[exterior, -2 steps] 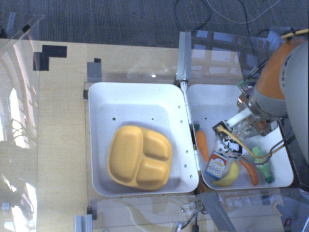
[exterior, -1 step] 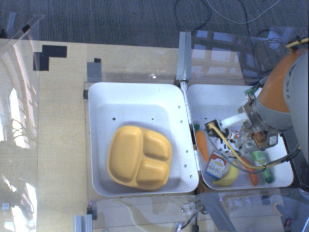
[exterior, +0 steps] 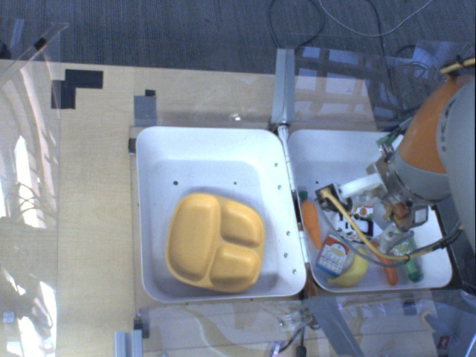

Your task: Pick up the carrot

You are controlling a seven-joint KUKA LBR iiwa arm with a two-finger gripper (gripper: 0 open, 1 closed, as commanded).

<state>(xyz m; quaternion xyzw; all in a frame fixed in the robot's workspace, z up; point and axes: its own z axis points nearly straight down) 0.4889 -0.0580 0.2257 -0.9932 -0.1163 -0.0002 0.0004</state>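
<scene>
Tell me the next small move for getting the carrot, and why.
Probably shift the gripper toward the left wall of the right bin. The carrot lies there against the divider, beside the small carton, while the gripper sits over clutter to its right.

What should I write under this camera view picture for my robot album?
Robot arm reaches into the right bin near the carrot; a yellow tray sits in the left bin.
</scene>
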